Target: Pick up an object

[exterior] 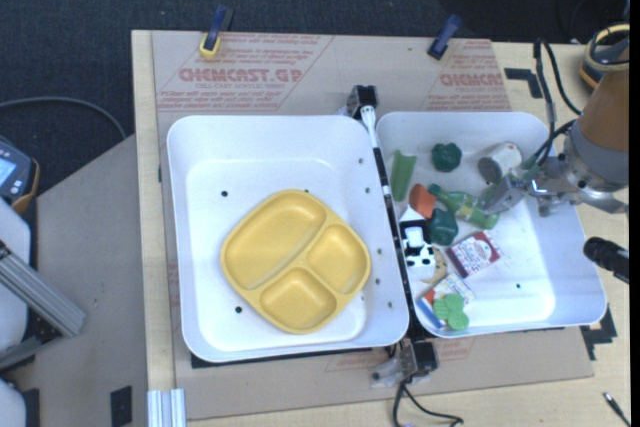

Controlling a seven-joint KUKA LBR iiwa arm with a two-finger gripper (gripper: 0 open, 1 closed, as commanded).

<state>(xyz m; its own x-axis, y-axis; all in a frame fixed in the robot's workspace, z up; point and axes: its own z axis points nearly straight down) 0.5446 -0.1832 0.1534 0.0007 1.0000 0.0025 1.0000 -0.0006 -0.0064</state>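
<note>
Worktop (330,65): flat tan board printed with red lettering, lying on dark grey carpet. A yellow-tipped clamp (213,33) and a blue clamp (444,37) grip its far edge. A black clip (362,98) sits at the far end of the seam between the two bins.

Landmark: right shallow white plastic bin (570,290).

Arm (605,130): grey with an orange band, entering over the landmark bin's right wall and sloping down toward the bin's middle. Tool (497,197): metal, two-fingered, low over the bin's central clutter, beside a green item; whether its fingers stand apart or together cannot be told, and nothing is seen between them.

Contents of the landmark bin, all in its left half:
- long pale green flat piece (403,173), by the left wall, far end;
- dark green knobbly lump (446,155), far middle;
- white and grey cylinder (502,158), just beyond the tool;
- orange-red block (424,201), left of the tool;
- dark green round piece (441,226), near the centre;
- red and white packet (474,254), centre, toward the near side;
- black and white patterned item (419,250), against the left wall;
- bright green round piece (452,312), near-left corner.

Left shallow white plastic bin (200,155), touching the landmark bin's left wall: holds one yellow three-compartment plastic tray (295,260), set at a slant.
</note>
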